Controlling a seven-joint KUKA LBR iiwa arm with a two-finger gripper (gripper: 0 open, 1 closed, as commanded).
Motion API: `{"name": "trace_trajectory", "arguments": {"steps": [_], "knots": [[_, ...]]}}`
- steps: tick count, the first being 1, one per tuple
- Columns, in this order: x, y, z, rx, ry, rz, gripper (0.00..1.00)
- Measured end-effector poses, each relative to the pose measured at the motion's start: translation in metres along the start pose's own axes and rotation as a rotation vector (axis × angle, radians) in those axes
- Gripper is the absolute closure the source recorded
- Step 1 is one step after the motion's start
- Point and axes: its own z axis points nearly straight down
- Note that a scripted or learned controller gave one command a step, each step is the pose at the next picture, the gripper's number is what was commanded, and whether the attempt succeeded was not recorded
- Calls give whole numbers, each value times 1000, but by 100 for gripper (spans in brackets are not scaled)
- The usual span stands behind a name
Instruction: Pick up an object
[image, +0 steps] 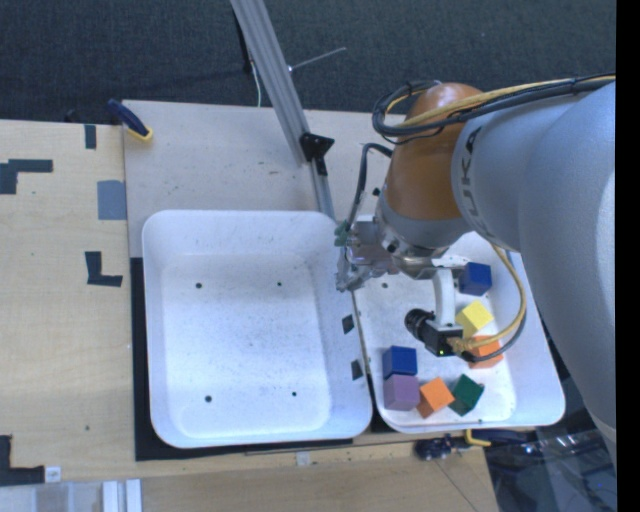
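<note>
Pale wood makes up the tabletop (60, 330), with a dark floor beyond its far edge and two shallow white bins standing side by side on it. One bin (240, 330) lies on the side away from the arm; the other bin (530, 400) lies under the arm and carries the loose objects.

Reaching in over that second bin is the grey arm (540, 160), its orange band (430, 150) just above the wrist. Its hand (355, 262) hangs at the rim where the two bins meet, at their far end. Whether the hand is released or clenched cannot be told from this angle, and nothing can be seen between its parts.

Every block lies well apart from the hand, toward the near end of the bin. A blue cube (401, 360) sits closest, touching a purple cube (402, 391) just nearer the camera. Beside those are an orange block (435, 396) and a green block (466, 394), close together. Further under the arm lie a yellow cube (475, 318) and a second blue cube (477, 278). A slanting metal rail (285, 95) crosses the tabletop beyond the hand.
</note>
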Motion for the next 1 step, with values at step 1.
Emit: {"name": "trace_trajectory", "arguments": {"steps": [1], "knots": [[51,8,-19,-2,2,-1,100]]}}
